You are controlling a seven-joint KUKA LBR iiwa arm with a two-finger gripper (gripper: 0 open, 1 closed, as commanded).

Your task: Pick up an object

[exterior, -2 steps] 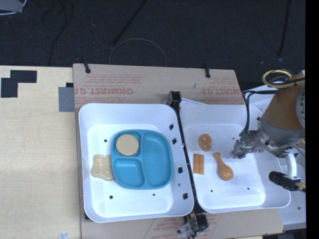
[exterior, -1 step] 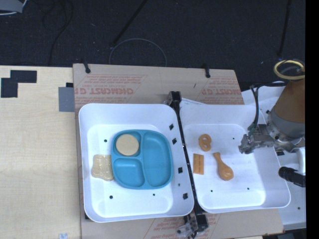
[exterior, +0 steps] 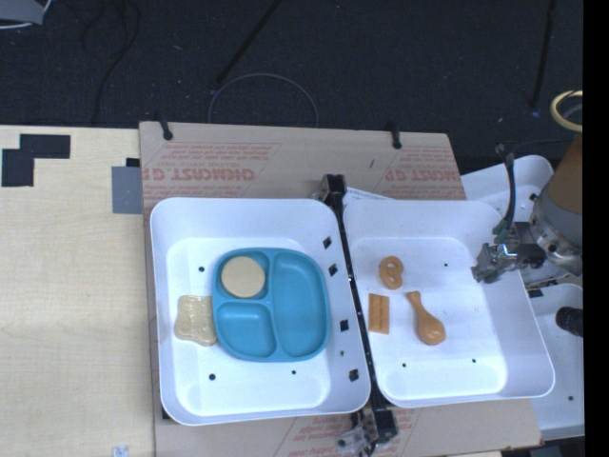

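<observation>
Starting on the left, we have the left bin (exterior: 181, 219), and sitting in the middle of it is a blue divided tray (exterior: 271, 305) with three compartments. A round tan cookie (exterior: 242, 276) lies in the tray's upper-left compartment; the other two compartments show bare blue. Just off the tray's left edge, touching it or very nearly, a pale yellowish piece of food (exterior: 195, 320) rests on the bin floor.

Across the black divider (exterior: 347, 293) now, into the right bin (exterior: 519, 374). Taking the divider as our marker: closest to it lies a small flat orange-brown bar (exterior: 379, 313), lengthwise up and down. Up and a little farther from the divider sits a brown pretzel-like twist (exterior: 391, 272). Farther out again is a brown drumstick-shaped piece (exterior: 426, 319), slim end pointing up-left, fat end down-right.

And farthest from the divider, over the bin's right wall, there's the gripper (exterior: 487, 265), reaching in from the right on the grey arm (exterior: 561, 212). It sits well apart from the drumstick, which lies down and to its left, and the twist is off to its left at about the same height. Nothing is seen between the fingers, and whether they are spread or pressed together I cannot tell from here.
</observation>
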